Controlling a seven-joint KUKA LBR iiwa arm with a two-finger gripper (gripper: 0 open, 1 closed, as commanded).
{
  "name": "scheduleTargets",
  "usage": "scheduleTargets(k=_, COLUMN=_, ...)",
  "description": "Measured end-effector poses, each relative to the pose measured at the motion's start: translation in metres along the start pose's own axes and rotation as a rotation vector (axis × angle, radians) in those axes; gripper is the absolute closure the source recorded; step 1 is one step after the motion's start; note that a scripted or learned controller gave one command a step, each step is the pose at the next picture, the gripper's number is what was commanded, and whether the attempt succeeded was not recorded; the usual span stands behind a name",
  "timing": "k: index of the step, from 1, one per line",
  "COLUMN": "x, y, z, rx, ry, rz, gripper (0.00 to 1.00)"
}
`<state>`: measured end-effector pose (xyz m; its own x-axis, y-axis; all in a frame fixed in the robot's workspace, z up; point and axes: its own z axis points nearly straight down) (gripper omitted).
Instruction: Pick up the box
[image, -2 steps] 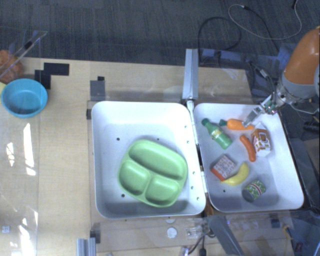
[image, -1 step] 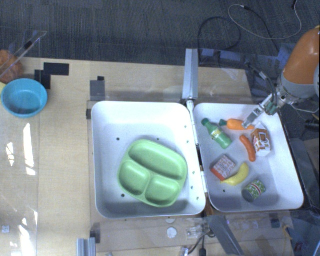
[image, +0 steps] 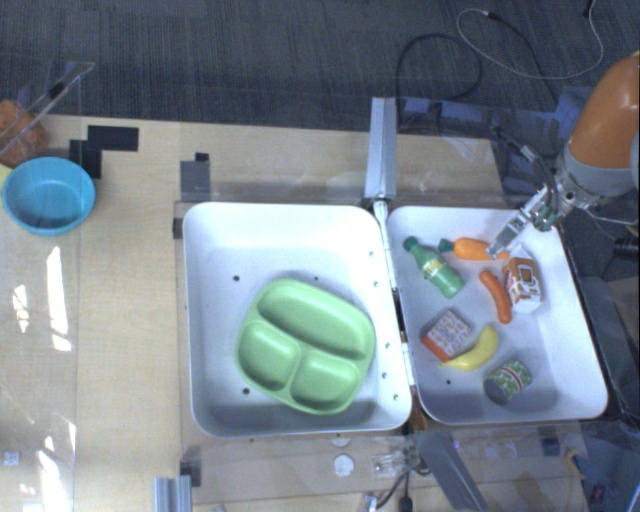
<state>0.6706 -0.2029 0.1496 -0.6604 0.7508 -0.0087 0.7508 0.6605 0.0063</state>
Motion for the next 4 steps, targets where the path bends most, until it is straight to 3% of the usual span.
scheduleTargets(k=1, x=0.000, y=-0.002, z=0.022, rx=-0.001, ry=0.001, rz=0.031, gripper=0.00)
scheduleTargets(k=2, x=0.003, y=-0.008, z=0.064, rx=0.020, ry=0.025, rz=-0.019, gripper=0.00)
scheduleTargets(k=3, x=0.003, y=-0.006, z=0.038, rx=0.007, ry=0.009, rz=-0.115, gripper=0.00)
scheduleTargets(k=4, x=0.006, y=-0.009, z=-0.053, rx=0.000, ry=0.000, rz=0.427, gripper=0.00)
